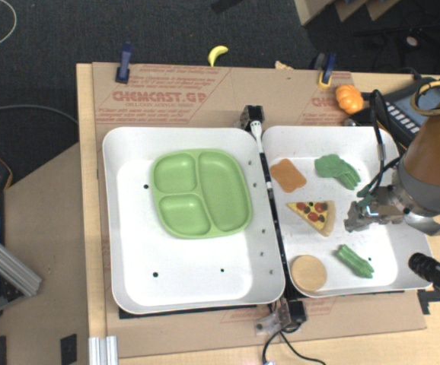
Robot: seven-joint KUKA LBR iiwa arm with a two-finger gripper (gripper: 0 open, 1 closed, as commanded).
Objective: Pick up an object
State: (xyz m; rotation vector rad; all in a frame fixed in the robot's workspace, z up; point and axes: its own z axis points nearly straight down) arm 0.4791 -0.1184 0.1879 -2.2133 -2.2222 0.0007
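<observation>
The right bin (384, 280) holds several toy foods. A pizza slice (314, 214) lies near its middle, with an orange-brown flat piece (288, 176) above it. A green leafy piece (338, 169) sits at the top and a small green pod (355, 261) lower right. A round tan disc (308, 272) rests at the bottom edge. My gripper (359, 217) hangs low over the bin, just right of the pizza slice and above the green pod. Nothing shows in its grasp.
The left bin (129, 226) bears a green divided plate (202, 193). An orange toy (349, 98) and a yellow banana (217, 54) lie beyond the bins. Blue clamps (123, 64) grip the bench's far edge. The arm's body (433, 166) covers the right bin's right side.
</observation>
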